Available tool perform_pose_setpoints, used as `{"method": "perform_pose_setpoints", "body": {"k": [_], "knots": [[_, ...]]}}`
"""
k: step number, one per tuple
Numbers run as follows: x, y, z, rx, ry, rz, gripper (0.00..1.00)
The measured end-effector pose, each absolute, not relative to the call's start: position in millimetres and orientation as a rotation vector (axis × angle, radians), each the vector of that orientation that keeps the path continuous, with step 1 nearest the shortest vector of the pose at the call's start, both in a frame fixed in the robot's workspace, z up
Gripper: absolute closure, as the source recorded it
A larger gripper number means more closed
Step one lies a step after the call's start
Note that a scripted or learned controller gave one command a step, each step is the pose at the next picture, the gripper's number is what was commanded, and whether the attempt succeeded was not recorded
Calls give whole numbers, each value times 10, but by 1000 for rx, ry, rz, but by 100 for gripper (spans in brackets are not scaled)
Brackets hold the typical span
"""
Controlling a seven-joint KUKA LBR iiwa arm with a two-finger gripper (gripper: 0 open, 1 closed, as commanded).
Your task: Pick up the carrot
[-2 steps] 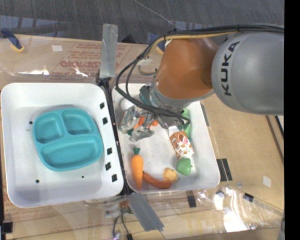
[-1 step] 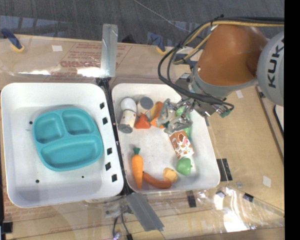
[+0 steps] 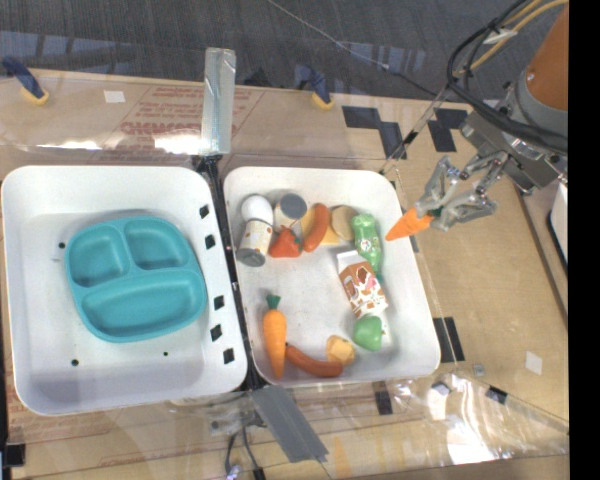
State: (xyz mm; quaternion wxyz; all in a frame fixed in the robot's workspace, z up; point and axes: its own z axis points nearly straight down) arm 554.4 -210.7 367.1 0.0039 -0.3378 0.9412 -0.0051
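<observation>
A small orange carrot (image 3: 408,224) hangs over the right rim of the right bin (image 3: 416,268), pointing down-left. My gripper (image 3: 432,212) reaches in from the right and is shut on its thick end. A second carrot (image 3: 274,336) with a green top lies in the lower left of the right bin, well away from the gripper.
The right bin also holds a can (image 3: 255,230), a grey lid (image 3: 292,206), sausages (image 3: 317,225), green vegetables (image 3: 365,238), a small carton (image 3: 363,286) and a green pepper (image 3: 370,333). A teal divided plate (image 3: 135,276) lies in the left bin (image 3: 30,268). Cables (image 3: 480,48) run above the arm.
</observation>
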Motion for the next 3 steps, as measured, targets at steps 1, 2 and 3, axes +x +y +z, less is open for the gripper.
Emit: {"method": "perform_pose_setpoints", "body": {"k": [1,2,3], "knots": [[5182,-2090,1371,-995,2989,15,100],[5121,-888,1483,-751,3050,5,100],[4985,75,1927,-438,3108,2,100]]}}
